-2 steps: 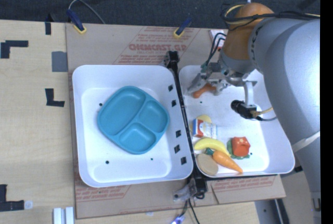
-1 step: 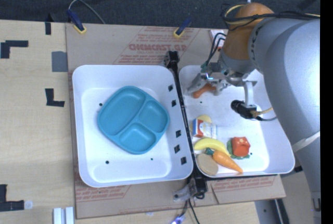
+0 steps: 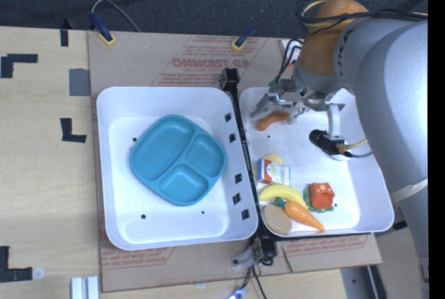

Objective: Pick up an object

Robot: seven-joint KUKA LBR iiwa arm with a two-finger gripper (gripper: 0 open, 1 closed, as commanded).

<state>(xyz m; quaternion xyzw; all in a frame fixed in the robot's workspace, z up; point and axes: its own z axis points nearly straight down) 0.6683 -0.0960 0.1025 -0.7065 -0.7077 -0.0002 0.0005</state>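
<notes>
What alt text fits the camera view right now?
The tool sits low in the right bin, at an orange sausage-like item. Nearer the front lie a banana, carrot and red item; the left bin holds a blue plate.

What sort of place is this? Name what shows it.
Most likely a robot lab grasping bench: two white bins on clamped cardboard, toy food such as a carrot and banana, and a blue divided plate.
</notes>
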